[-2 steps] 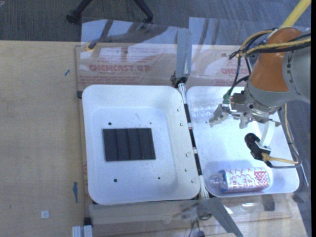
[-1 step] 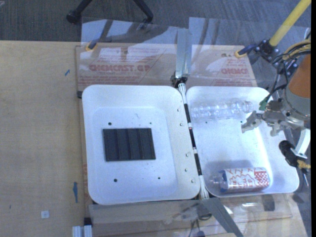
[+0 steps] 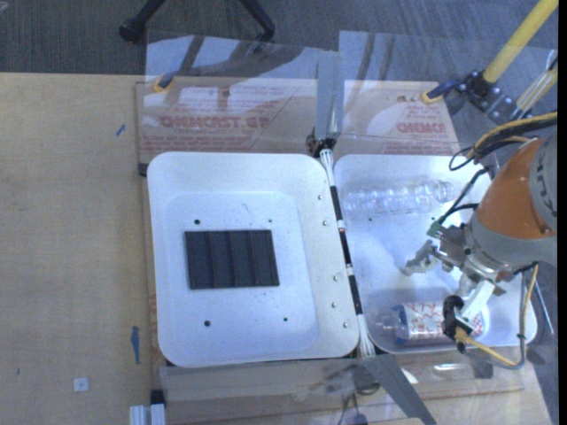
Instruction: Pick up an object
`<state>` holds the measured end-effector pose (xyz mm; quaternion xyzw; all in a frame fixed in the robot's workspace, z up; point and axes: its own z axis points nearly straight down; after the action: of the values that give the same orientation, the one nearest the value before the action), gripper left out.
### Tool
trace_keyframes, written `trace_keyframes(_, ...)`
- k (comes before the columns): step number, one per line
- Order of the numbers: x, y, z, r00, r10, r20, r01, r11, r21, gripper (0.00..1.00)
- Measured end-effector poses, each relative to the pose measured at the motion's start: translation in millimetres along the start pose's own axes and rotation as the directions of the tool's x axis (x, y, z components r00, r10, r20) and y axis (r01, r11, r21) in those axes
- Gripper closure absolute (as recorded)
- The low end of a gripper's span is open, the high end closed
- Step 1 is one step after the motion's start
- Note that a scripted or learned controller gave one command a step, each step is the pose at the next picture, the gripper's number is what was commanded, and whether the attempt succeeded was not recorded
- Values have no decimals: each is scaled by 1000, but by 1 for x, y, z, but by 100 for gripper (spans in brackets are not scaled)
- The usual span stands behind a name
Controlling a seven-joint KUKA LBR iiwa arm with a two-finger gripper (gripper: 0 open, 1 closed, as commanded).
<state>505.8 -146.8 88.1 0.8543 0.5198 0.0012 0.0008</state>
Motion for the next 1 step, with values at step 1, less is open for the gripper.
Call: trace_keyframes(1,7,-26,-135,1000,-11,2,11,1000,5,0)
